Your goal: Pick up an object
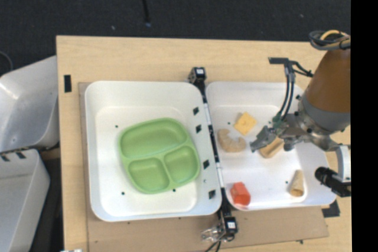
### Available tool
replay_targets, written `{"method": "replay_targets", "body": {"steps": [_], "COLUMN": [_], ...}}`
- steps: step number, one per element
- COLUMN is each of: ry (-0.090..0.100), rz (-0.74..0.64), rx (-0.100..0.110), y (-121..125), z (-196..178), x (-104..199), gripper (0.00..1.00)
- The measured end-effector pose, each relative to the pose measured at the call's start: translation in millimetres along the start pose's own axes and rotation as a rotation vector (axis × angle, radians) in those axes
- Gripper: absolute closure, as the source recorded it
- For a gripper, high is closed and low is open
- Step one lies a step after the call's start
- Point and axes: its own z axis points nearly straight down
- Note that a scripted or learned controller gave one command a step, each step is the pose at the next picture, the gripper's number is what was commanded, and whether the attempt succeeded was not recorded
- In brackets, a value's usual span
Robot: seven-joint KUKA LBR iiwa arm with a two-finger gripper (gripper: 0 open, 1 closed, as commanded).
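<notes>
**Tool down on the tan piece, lift not yet done**

I see the tool (pixel 269 141) low in the right bin (pixel 260 200), by the worktop's right edge, its fingers clamped on a tan piece (pixel 272 149) that rests on the bin floor. I judge the lift remains. That bin also holds a yellow block (pixel 245 123), a beige lump (pixel 230 141), a red block (pixel 240 194) and a tan wedge (pixel 296 184). The left bin (pixel 106 195) holds a green divided plate (pixel 158 154).

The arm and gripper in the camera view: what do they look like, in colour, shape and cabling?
The arm shows a broad orange-brown rounded band over a grey wrist section. Dark cables loop down beside it, and a yellow cable coil sits at its top. The gripper is dark grey metal, narrow and angular.
</notes>
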Motion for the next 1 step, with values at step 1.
{"method": "replay_targets", "body": {"steps": [1], "ry": [-0.002], "rz": [-0.003], "rx": [-0.012], "y": [2.6], "z": [-6.2], "x": [0.2], "gripper": [0.00]}}
